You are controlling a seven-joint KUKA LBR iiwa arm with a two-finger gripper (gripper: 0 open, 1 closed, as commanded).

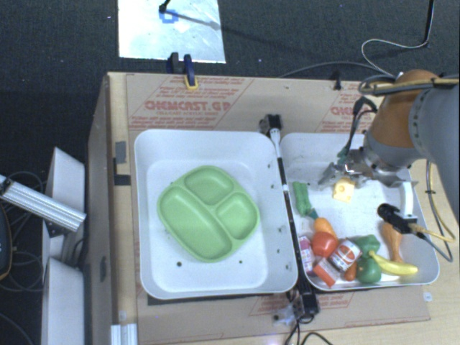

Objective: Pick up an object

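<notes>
My gripper (348, 175) hangs over the upper middle of the right bin (316, 149), its fingers spread open. A small yellow toy piece (344, 191) lies on the bin floor just in front of the fingertips, not held between them. Toy foods crowd the bin's front part: a green pickle (303, 198), an orange carrot (323, 226), a red tomato (324, 244), a red and white can (348, 252), a green pepper (368, 269), a yellow banana (394, 267) and an orange piece (392, 243).
The left bin (154, 264) holds a green divided plate (208, 211). A divider rail (282, 185) runs between the two bins. The bench edge is brown cardboard (187, 105). The arm's grey body (431, 124) reaches in over the right bin's far right corner.
</notes>
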